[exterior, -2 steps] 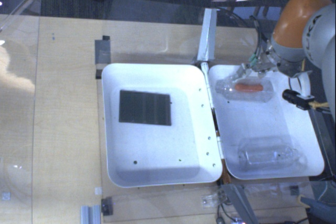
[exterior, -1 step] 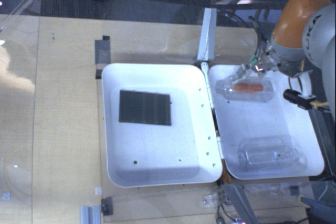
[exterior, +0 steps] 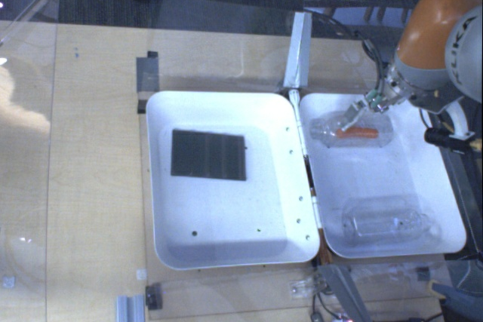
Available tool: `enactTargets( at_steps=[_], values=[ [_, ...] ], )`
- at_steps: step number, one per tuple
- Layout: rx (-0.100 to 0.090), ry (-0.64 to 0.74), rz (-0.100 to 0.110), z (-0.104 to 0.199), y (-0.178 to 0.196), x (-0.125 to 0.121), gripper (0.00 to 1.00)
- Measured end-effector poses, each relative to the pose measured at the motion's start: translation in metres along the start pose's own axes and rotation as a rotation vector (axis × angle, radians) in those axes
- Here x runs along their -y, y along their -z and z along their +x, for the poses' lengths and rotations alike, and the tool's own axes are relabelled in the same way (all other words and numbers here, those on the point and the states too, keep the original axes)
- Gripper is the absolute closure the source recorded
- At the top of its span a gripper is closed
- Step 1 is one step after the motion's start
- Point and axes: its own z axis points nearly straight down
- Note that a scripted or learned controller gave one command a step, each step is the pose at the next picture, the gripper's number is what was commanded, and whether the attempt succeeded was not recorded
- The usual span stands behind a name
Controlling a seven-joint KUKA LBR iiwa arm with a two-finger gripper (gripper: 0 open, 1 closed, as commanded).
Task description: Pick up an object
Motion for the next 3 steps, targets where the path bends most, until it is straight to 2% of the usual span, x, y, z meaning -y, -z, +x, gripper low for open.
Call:
enactTargets(
  at_steps=[1, 2, 3],
  values=[
    [0.015, -0.001, -0.015, 0.0069, -0.0138, -0.0133, 0.00],
    [0.018, 0.008, -0.027, 0.0110, -0.0186, -0.0072, 0.00],
    [0.020, 0.009, -0.030, 0.0110, -0.0191, -0.0048, 0.00]
  ],
)
